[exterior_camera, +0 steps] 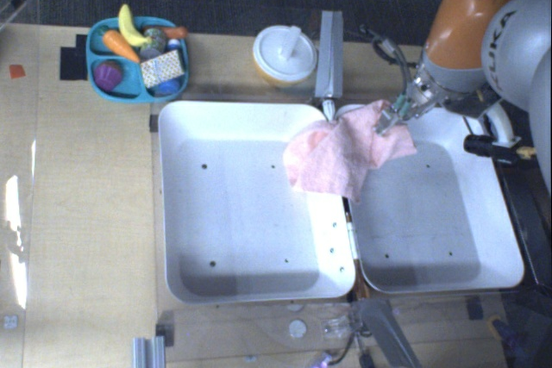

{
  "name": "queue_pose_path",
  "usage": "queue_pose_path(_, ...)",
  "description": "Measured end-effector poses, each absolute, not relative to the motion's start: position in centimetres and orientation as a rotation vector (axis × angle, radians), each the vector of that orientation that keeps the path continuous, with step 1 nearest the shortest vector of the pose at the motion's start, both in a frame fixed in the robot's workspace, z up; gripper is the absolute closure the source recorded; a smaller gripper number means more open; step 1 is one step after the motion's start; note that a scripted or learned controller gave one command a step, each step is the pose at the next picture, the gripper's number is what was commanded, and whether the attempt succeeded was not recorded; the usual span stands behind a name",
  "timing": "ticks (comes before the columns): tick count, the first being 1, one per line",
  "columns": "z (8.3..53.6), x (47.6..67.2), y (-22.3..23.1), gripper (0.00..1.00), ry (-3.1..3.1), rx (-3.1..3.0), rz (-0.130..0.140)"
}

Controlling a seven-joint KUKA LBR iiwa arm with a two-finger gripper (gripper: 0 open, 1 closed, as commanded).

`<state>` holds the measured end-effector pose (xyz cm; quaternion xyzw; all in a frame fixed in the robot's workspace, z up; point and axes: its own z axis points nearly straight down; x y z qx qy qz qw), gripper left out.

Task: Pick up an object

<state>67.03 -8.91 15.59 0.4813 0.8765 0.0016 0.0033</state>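
Note:
A pink cloth [341, 154] drapes across the divider between the left bin [233, 202] and the right bin [440, 220], near their far edge. My gripper [390, 120] is at the cloth's upper right corner, fingers pinched on the fabric there. The cloth's corner rises toward the fingers while the rest hangs down over the divider.
A blue tray [138, 58] of toy food sits at the far left of the bench. A white lidded cup [285, 54] stands behind the left bin, next to a grey metal post [329, 56]. The grey arm [492, 30] occupies the upper right.

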Motion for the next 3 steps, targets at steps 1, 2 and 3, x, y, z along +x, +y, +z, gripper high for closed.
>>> queue_pose_path(1, 17.3, 67.2, -9.5, 1.0, 2.959, 1.014, 0.006)
queue_pose_path(2, 26.6, 62.3, -16.0, 1.0, 2.916, 1.114, 0.004)
queue_pose_path(3, 26.5, 62.3, -15.9, 0.0, 2.918, 1.114, 0.005)
